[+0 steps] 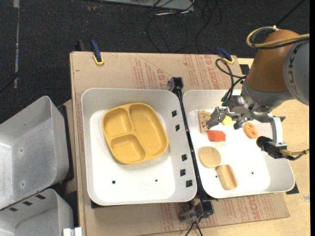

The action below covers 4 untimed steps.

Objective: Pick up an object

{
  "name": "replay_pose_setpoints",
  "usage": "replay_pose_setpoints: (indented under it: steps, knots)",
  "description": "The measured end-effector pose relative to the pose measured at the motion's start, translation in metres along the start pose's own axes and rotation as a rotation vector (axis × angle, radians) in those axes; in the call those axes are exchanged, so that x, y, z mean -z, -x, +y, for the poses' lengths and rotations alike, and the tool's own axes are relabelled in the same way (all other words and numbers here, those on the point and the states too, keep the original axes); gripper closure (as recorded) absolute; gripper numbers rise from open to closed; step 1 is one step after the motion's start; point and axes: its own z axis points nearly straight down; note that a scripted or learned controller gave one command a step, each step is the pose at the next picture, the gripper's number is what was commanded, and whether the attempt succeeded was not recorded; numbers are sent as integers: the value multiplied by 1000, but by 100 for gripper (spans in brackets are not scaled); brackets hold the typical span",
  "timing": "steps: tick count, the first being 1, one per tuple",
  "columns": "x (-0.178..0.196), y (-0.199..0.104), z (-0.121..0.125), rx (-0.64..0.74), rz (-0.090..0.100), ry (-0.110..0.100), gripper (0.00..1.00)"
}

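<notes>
My gripper (227,120) hangs over the far part of the right bin (280,181), its fingers spread open. A small yellow piece (228,123) shows in the gap between them; whether they touch it I cannot tell. Just below the gripper lies a red block (216,136). A toast-like slice (203,120) sits to the gripper's left, near the bin's left wall. To its right lies an orange ring (250,130). Nearer the front lie a round tan biscuit (210,157) and a tan loaf-shaped piece (227,176).
The left bin (98,181) holds a yellow divided plate (134,132). A black divider strip (184,141) runs between the two bins. Grey tubs (29,146) stand off the bench to the left.
</notes>
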Motion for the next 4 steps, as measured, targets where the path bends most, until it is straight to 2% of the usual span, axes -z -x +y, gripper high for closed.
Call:
replay_pose_setpoints:
  steps: [1,2,3,4]
  knots:
    - [8,0,3,2,-1,14,0]
    - [-56,0,2,-1,-1,9,0]
    - [-79,2,8,-1,-6,34,0]
    - [-79,0,3,-3,-2,17,100]
